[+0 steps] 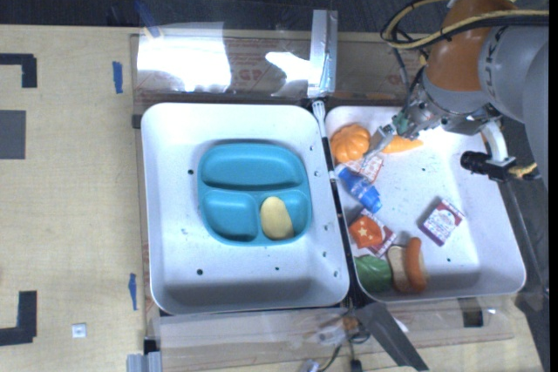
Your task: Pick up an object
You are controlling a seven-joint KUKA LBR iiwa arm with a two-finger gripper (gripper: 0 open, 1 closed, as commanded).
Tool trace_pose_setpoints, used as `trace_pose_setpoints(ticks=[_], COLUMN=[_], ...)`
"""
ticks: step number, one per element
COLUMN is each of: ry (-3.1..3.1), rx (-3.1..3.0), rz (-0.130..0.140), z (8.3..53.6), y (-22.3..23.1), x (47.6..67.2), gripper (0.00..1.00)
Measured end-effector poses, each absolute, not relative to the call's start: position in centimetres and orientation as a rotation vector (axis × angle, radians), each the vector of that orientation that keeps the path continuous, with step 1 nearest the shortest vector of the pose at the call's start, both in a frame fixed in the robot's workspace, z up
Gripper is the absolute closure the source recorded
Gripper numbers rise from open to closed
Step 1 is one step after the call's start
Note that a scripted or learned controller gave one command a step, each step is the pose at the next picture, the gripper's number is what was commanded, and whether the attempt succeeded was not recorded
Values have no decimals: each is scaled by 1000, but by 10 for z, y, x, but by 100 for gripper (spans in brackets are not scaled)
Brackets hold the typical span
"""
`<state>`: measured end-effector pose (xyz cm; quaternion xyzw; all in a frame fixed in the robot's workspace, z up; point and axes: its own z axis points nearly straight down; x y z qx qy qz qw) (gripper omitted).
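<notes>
Objects for picking lie in the right bin (488,266): an orange pumpkin-shaped toy (350,141) near the far left corner, a blue bottle (360,189) just below it, a red tomato-like piece (367,232), a green piece (374,271) and a hot dog (410,264) crowded together at the near edge, and a small red-and-white packet (440,221) lying apart toward the right.

The 2 white bins sit side by side on a pale wooden bench (61,213), with dark floor beyond and a clear plastic sheet (227,57) behind the left bin (166,144). That bin holds a blue divided tray (248,170) with a yellow egg-shaped thing (276,218) in its near right compartment.

The gripper (403,125) hangs over the far edge of the right bin, just beside an orange wedge (401,145) and near the pumpkin. Whether it is spread or closed cannot be told, since the arm's wrist covers it from above. The arm's upper part runs out of the picture at the right, and cables loop above it.
</notes>
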<state>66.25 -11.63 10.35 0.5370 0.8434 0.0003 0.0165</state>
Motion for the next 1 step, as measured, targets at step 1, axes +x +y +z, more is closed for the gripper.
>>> trace_pose_setpoints(ticks=[1], ry=[2712], rx=[1532], rz=[-3], z=[103], y=[-119], x=[660], gripper=[0])
